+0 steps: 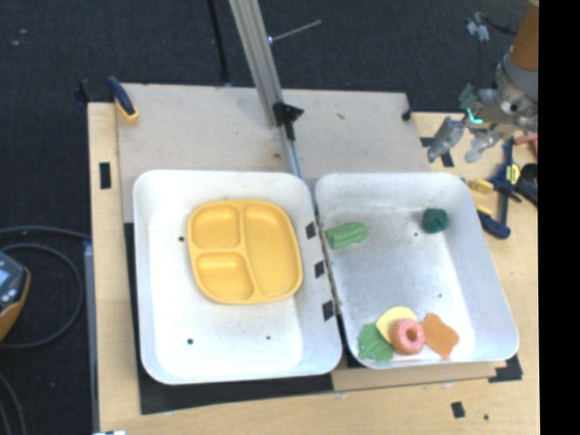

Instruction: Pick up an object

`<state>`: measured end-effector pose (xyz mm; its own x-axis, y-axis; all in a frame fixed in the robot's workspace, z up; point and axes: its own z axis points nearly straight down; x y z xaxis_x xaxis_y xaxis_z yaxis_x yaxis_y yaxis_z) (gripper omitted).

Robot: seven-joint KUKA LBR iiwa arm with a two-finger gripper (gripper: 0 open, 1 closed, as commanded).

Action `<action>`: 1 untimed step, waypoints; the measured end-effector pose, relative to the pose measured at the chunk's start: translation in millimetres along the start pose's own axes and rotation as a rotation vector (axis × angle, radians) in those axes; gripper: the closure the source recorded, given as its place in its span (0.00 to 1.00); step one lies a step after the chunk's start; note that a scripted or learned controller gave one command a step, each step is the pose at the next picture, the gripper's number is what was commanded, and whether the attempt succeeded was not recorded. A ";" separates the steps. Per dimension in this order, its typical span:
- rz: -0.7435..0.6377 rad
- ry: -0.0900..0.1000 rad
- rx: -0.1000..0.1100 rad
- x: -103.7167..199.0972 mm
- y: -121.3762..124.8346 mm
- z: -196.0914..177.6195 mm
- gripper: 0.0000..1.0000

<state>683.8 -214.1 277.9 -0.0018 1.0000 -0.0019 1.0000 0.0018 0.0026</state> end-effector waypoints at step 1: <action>0.000 0.000 0.000 0.0 0.0 -0.1 0.00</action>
